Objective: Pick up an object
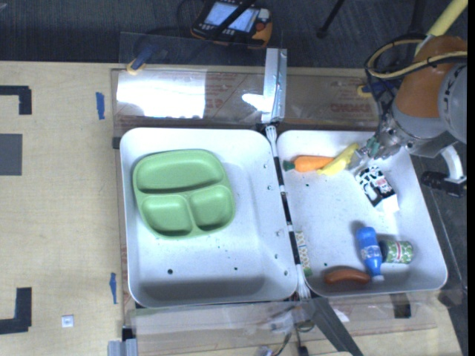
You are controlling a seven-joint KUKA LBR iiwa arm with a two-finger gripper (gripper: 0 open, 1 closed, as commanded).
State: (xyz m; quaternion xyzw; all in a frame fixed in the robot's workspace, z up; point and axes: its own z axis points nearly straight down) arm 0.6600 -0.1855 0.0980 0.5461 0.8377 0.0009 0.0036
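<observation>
Your gripper (369,151) hung at upper right beside the yellow banana (338,161); I couldn't tell its claw's state. The banana looked light, probably slick plastic, so you'd grip its middle

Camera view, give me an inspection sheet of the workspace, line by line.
Surface: wooden bench bearing left bin and right bin.
Job's things: in right bin, carrot, banana, black-and-white toy, blue bottle, green can, sausage.
Clutter: green divided tray in left bin.
Grippers: gripper low at right bin's far edge, beside banana; jaws' state unclear.
Cables: yellow loop on arm.
Surroundings: handheld controller beyond bench.
</observation>
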